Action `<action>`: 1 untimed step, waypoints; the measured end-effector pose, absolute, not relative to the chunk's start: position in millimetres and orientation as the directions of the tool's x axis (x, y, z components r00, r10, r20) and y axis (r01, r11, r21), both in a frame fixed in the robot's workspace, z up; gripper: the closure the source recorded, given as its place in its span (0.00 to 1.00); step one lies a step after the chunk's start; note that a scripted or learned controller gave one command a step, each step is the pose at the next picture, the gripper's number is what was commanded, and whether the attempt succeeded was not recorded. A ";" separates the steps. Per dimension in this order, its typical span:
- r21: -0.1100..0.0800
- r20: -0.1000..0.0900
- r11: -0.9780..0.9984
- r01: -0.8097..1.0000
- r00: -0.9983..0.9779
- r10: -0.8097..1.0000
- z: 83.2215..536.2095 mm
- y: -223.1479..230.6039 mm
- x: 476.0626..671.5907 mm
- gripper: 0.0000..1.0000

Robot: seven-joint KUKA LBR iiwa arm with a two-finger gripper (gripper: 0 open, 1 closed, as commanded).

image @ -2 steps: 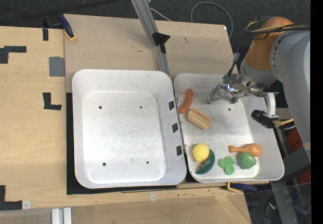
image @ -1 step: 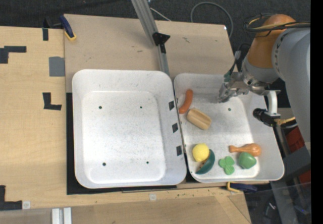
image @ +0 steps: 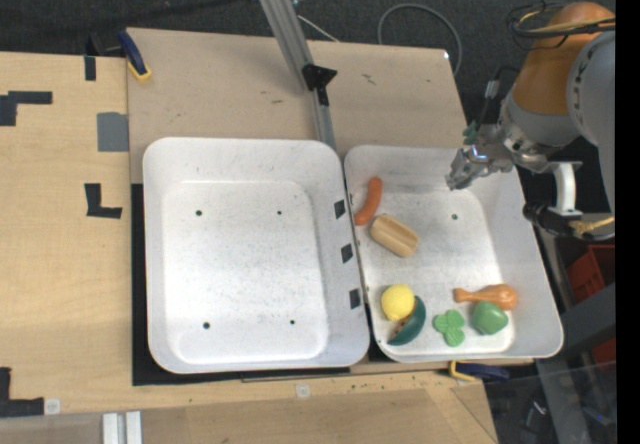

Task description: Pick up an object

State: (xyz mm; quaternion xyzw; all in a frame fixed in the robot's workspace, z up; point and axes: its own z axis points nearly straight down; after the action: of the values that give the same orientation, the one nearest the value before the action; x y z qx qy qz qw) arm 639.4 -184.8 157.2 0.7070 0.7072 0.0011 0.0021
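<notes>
Claw hung over the far right corner of the right bin, near its far rim; whether it was spread or pressed together could not be told at this resolution. Nothing was seen between its tips. Arm entered from the right edge of the desk.

Candidate objects all lay in the right bin. Orange sausage, smooth and curved, lay against the left wall. Tan bread roll, matte and oblong, lay just beside it toward the middle. Along the near edge: yellow lemon, rounded, sitting at a dark green curved piece; green leafy piece; orange drumstick touching a green rounded piece. All looked like moulded plastic toy food. Left bin white, speckled.

Judged step: approach, no grasp yet. Next move likely called for travel toward the roll or sausage, then descent centred on one item.
</notes>
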 end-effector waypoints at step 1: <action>0.005 -0.002 0.000 1.000 0.000 1.000 219.0 -191.2 641.6 1.00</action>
State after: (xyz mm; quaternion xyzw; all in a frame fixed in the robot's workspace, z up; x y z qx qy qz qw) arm 641.6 -191.2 219.0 0.7069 0.7073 0.0009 0.0025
